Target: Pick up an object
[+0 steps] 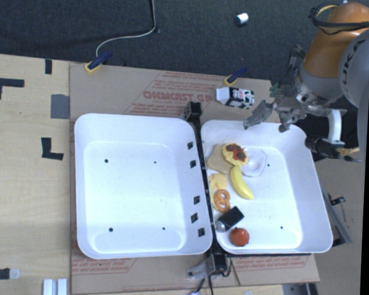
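The right bin (293, 192) holds a cluster of small things along its left side. A yellow banana (240, 183) lies in the middle, with a red-topped round piece (235, 152) on a tan slice (218, 158) and a clear lid (255, 163) behind it. A glazed ring (221, 197), a black block (231, 216) and a red ball (239, 237) lie toward the front. My gripper (271, 120) hangs open above the bin's far rim, with nothing between its two spread fingers (255, 118).
The left bin (133, 184) stands beside the right one, joined by a black divider (198, 175). A small white printed box (235, 96) lies on the cardboard behind the bins. Blue clamps (98, 61) hold the cardboard's back edge.
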Available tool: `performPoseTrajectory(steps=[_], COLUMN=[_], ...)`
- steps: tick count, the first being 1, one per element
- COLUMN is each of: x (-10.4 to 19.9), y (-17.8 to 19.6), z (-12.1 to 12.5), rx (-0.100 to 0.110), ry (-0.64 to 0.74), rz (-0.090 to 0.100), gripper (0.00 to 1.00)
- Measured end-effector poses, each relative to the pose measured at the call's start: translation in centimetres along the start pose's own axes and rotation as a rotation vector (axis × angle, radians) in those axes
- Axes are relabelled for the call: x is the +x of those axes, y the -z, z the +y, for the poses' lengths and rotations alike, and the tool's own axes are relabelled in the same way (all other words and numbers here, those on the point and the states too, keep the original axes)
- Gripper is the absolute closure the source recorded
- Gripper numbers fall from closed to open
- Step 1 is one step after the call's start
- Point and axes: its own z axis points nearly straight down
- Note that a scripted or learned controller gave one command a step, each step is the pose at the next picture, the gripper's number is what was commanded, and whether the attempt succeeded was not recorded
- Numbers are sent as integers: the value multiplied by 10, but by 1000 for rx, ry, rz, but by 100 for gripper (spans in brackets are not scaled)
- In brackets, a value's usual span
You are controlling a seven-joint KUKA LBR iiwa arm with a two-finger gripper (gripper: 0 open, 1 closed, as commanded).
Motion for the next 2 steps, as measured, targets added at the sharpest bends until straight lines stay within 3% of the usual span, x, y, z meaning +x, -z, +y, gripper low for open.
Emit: performPoseTrajectory(steps=[1, 2], x=[31, 115], y=[-88, -46], z=[6, 2], rx=[5, -4], ry=[2, 8], rz=[0, 3], gripper=[0, 0])
